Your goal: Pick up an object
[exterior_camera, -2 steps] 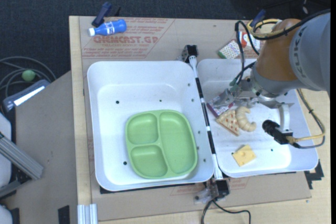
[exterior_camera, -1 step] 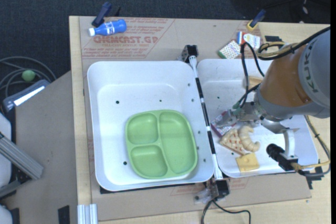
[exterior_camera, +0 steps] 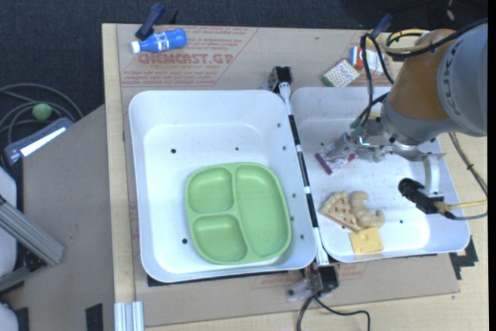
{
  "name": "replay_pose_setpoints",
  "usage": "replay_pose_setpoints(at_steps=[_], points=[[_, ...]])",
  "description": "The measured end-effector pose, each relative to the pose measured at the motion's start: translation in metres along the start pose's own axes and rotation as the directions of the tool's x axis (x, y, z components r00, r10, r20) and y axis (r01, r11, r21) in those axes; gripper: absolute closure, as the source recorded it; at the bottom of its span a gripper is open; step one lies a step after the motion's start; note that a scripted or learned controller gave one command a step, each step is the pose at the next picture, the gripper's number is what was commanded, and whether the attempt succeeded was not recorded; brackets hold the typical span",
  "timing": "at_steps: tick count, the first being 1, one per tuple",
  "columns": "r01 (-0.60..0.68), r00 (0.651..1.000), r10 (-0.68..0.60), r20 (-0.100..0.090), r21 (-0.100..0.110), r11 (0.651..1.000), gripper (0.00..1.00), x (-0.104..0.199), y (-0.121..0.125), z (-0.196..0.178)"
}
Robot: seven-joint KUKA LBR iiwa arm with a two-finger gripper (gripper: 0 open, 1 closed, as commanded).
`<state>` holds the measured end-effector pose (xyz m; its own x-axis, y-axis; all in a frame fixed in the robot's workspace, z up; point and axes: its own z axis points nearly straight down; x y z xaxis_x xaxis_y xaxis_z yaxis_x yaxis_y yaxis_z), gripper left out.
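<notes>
1. The pick is not done as far as I can judge. The gripper [exterior_camera: 335, 156] is down low in the far left part of the right shallow white bin [exterior_camera: 411, 232], and nothing is lifted clear.
2. A small dark purple piece [exterior_camera: 324, 163] lies at the gripper's tip, touching it or just beside it. It looks like the target. I cannot tell whether the gripper is spread or closed, or whether it pinches the piece.
3. What I judge is left: a secure grip, then a lift clear of the bin.
4. Count in the right bin: one purple piece, one toy pizza slice [exterior_camera: 336, 210], one pale tan lumpy piece [exterior_camera: 362, 205] against it, and one yellow square slab [exterior_camera: 366, 242].
5. Count in the left shallow white bin [exterior_camera: 143, 167]: one green three-compartment plate [exterior_camera: 236, 212].
6. On the surface [exterior_camera: 232, 50] beyond the bins: one blue-and-white bottle [exterior_camera: 159, 40] and one small patterned box [exterior_camera: 339, 74].
</notes>
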<state>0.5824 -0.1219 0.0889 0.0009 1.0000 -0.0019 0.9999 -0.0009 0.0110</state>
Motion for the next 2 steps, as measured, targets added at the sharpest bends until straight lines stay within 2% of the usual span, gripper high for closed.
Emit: replay_pose_setpoints(at_steps=[1, 2], points=[[0.000, 1.000, 0.000, -0.002, 0.006, 1.000, 0.00, 0.006, -0.089, 0.001], [0.002, 1.000, -0.002, -0.002, 0.010, 1.000, 0.00, 0.025, -0.028, -0.016]])
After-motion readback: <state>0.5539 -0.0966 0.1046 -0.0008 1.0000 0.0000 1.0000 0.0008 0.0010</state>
